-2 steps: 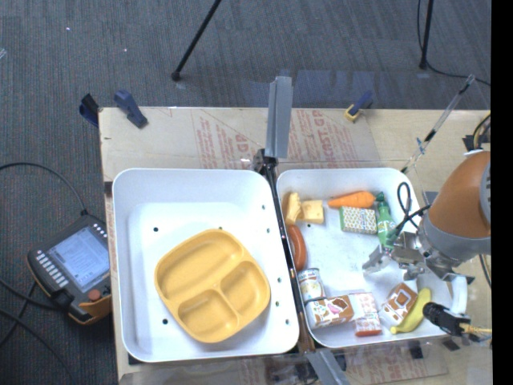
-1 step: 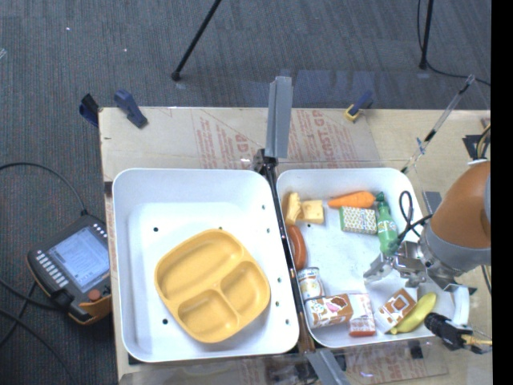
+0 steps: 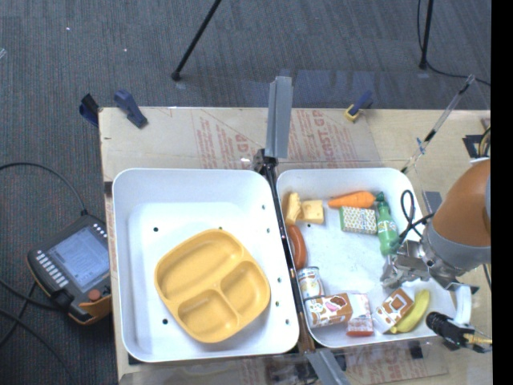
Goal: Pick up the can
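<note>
Altogether, two white bins — the left bin (image 3: 128, 215) bears one yellow tray (image 3: 212, 285). One can (image 3: 309, 282) stands in the right bin (image 3: 345, 251), just right of the tray. The gripper (image 3: 398, 271) hovers near a banana (image 3: 412, 312); its opening I cannot tell.

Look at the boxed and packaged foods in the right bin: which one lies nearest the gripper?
The small carton beside the banana, just below the gripper. The green packet and the larger box by the can lie farther left.
</note>
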`<state>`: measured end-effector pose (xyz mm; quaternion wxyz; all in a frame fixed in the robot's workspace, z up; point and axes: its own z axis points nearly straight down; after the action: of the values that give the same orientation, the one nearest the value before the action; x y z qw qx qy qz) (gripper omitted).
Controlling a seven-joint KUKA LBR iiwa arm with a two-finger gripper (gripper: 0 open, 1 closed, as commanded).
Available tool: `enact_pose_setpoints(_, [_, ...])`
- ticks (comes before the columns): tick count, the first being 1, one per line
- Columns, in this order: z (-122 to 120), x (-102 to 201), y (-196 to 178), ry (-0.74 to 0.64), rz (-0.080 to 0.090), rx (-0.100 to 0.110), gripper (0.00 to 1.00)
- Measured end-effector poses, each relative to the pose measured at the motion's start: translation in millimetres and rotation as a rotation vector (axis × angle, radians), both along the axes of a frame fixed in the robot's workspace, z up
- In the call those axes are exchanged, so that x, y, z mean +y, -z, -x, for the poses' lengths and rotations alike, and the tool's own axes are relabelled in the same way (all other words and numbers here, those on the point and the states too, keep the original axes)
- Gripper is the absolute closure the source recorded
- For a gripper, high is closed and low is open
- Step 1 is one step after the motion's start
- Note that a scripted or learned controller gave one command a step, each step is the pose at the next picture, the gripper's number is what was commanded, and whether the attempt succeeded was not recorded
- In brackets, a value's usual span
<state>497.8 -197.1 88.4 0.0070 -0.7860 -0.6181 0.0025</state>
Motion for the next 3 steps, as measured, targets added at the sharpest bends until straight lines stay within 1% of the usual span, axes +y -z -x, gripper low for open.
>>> enact_pose_setpoints(1, [22,21,-100,0.002,0.006,-0.008,1.0])
enact_pose_setpoints(2, [23,63,-52,0.192,0.007,-0.006,1.0])
enact_pose_setpoints(3, [23,63,-60,0.195,0.004,0.0,1.0])
